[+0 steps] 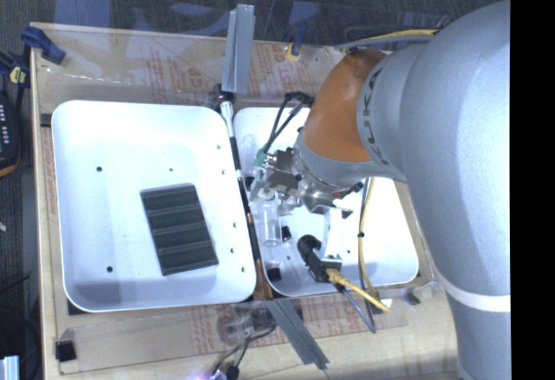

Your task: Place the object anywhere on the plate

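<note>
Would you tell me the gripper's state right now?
Gripper: low over the right bin; open or shut cannot be told.

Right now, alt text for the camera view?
A grey arm with an orange band reaches from the right down into the right white bin, its gripper low near the bin's left wall. The left white bin holds a dark ridged rectangular plate.

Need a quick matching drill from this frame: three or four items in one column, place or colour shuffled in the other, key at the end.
1. dark ribbed rectangular plate
2. grey robot arm
3. orange wrist band
4. yellow cable

A. over the right white bin
B. lying in the left white bin
C. at the right bin's near edge
D. just above the gripper

Pairs: 1-B, 2-A, 3-D, 4-C
</note>
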Controlling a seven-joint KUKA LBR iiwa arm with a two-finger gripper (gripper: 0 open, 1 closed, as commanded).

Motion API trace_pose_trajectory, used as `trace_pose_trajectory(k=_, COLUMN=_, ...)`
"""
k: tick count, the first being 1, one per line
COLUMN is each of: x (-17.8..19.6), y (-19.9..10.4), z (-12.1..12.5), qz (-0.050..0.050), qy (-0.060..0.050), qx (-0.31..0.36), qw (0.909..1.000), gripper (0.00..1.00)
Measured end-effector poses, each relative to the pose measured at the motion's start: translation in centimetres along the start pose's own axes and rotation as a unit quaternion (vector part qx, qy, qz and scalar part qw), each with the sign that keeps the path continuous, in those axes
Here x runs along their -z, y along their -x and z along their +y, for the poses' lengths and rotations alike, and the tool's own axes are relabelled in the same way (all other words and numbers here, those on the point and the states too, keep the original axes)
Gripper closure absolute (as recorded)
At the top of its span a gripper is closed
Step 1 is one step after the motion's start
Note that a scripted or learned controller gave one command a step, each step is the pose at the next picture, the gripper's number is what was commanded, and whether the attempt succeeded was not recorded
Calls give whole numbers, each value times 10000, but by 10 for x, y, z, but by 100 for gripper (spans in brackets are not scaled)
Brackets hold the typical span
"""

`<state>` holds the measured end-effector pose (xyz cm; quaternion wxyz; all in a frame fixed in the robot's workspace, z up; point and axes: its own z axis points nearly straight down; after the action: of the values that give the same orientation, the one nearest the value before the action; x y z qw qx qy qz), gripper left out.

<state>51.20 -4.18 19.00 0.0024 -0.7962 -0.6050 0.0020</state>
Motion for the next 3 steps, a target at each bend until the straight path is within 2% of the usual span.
trace_pose_trajectory(k=1, x=0, y=-95, z=-45, qz=4, qy=1, qx=-1071, qw=9943, gripper=100)
trace_pose_trajectory(k=2, x=50, y=-186, z=-78, qz=0, qy=7, qx=-218, qw=9998, gripper=100)
trace_pose_trajectory(k=3, x=36, y=-148, z=-15, qz=-6, qy=3, qx=-1692, qw=9856, gripper=100)
